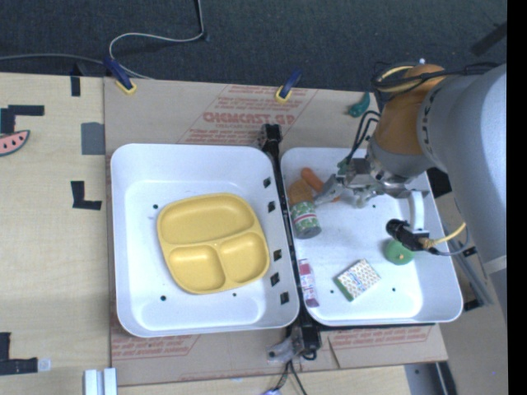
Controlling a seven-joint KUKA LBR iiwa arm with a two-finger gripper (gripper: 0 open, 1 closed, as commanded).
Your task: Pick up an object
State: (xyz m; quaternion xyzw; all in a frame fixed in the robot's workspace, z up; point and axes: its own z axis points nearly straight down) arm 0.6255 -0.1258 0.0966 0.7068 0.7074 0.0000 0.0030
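Note:
In the right bin, my gripper hangs low near the back left corner. Just left of it lies an orange object, against the bin's left wall. A small green can stands a little in front of the gripper. Nothing visibly hangs from the gripper. A green round object sits at the right, under the arm's cable. A patterned small box lies toward the front. A pink and white tube lies along the left wall at the front.
The left bin holds a yellow divided plate. The arm's grey body covers the right bin's back right part. Clamps and cables sit on the cardboard behind the bins.

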